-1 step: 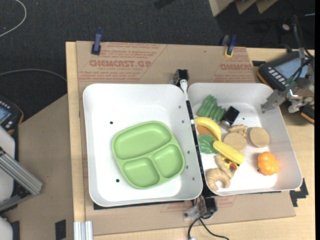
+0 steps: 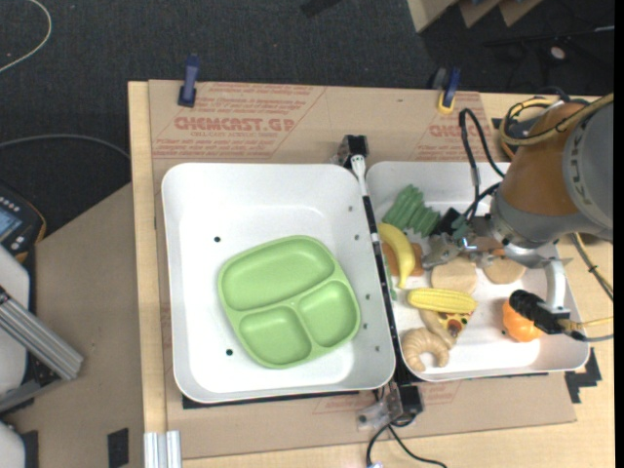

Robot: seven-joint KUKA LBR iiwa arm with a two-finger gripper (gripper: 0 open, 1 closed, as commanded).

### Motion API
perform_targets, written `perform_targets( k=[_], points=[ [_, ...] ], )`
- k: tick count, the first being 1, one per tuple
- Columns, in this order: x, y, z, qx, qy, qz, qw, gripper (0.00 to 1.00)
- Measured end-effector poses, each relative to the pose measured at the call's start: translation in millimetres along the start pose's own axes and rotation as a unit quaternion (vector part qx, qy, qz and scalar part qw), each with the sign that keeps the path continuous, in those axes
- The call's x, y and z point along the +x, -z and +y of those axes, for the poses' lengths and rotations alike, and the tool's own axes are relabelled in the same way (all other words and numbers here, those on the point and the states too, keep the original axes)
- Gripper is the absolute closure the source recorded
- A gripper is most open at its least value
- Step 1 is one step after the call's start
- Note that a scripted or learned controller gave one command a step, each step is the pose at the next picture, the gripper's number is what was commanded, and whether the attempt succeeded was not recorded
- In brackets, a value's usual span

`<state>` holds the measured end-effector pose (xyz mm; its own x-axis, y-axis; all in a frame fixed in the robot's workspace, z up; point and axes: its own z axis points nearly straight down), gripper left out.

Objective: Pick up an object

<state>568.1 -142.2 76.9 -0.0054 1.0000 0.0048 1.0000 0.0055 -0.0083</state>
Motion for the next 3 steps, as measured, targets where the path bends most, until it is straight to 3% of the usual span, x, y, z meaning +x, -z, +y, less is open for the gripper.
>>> perform_targets(
  k=[1, 2, 3],
  points=[
    [73.3, 112.7, -62.7, -0.006, 0.001, 0.0, 1.0, 0.0],
    [119.6, 208.2, -89.7, -0.009, 0.001, -0.002, 1.0, 0.0],
    [116.9, 213.2, -89.0, -0.006, -0.002, -0.003, 1.0, 1.0]
  ],
)
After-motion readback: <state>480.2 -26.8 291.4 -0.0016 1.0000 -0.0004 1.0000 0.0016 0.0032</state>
